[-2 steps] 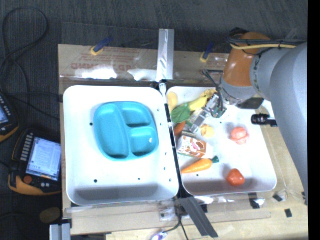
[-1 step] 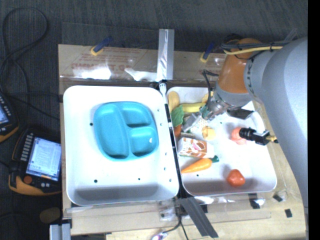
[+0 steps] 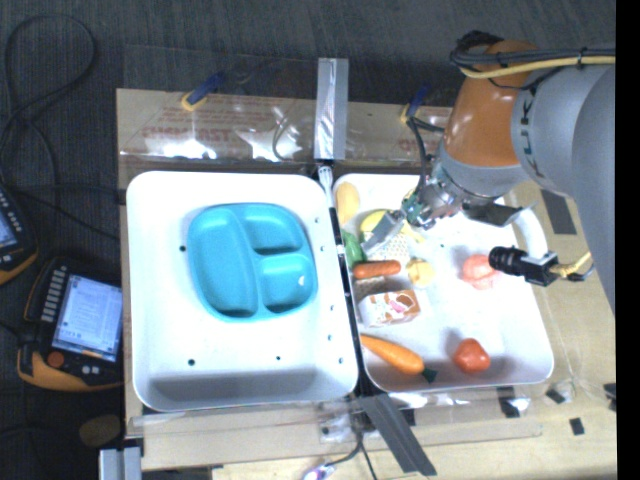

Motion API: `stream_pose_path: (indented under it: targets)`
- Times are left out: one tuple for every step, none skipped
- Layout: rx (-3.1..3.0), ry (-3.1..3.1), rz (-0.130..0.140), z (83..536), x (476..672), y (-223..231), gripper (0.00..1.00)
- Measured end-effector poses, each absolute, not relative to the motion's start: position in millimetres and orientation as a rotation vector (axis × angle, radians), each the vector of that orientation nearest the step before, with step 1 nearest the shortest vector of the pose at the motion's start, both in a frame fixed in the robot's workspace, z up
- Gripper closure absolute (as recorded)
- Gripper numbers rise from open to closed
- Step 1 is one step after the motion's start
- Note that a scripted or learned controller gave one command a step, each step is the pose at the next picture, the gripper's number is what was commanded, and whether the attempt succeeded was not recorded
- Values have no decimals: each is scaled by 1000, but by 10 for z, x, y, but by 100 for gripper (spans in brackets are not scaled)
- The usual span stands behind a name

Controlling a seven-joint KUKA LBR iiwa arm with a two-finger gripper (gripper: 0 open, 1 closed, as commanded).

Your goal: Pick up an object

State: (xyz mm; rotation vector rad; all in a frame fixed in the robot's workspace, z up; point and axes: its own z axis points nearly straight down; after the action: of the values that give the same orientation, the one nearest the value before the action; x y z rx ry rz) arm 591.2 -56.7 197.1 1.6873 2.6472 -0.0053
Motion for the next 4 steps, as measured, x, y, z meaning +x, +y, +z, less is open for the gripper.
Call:
stream_pose_path:
  targets:
    - [1294,2862,-6,1283,6556,-1187,0]
    - [293,3122,-4,918,6611,-1036,0]
    - [291,3110,-5,1023,6638,-1032,100]
    - [407,3111,2,1852,6610,-667,100]
